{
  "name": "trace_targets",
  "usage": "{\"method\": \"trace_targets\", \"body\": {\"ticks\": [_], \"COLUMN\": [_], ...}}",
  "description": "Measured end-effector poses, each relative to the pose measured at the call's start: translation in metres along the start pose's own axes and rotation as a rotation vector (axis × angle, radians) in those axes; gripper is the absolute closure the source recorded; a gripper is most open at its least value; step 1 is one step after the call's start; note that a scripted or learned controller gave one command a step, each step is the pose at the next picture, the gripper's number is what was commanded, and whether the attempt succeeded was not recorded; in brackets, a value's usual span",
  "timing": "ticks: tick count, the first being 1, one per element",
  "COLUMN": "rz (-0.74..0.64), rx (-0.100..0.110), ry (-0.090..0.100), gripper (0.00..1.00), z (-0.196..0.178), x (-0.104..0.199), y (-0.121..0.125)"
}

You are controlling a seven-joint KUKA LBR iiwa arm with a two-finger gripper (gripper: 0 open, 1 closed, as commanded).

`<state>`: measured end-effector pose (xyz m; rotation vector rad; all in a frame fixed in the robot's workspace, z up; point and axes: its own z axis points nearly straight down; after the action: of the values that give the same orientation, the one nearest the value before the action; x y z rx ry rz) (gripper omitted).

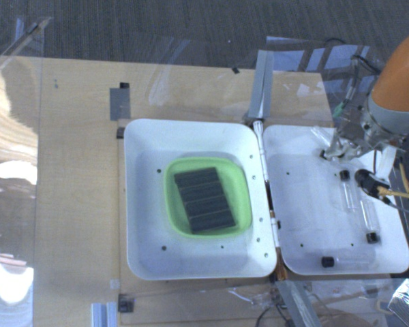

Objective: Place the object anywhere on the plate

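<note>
A dark grey ridged rectangular block (204,199) lies flat in the middle of the green plate (171,203), slightly turned. The plate sits in the left white bin (140,182). My gripper (335,151) hangs over the upper right part of the right bin (303,210), well away from the plate and the block. The grey arm with its orange band (397,80) comes in from the right above it. Nothing shows in the gripper's hold.
Small black bits (327,261) and clear tube-like pieces (358,206) lie on the right bin's floor. Cables (388,191) run along the right side. A grey metal bar (261,87) stands behind the seam between the bins. Wooden bench surrounds the bins.
</note>
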<state>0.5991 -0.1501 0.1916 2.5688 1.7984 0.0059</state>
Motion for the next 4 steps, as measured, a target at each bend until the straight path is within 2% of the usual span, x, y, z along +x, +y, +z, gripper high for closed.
{"method": "trace_targets", "body": {"ticks": [1,2,3,4], "rz": [0.0,0.071,-0.018,0.014], "rx": [0.0,-0.002,0.001,-0.002], "ry": [0.0,0.0,0.0,0.0], "gripper": [0.0,0.0,0.0,0.0], "z": [0.0,-0.059,-0.04,-0.097], "x": [0.0,-0.035,-0.047,-0.062], "y": [0.0,-0.005,0.006,-0.031]}}
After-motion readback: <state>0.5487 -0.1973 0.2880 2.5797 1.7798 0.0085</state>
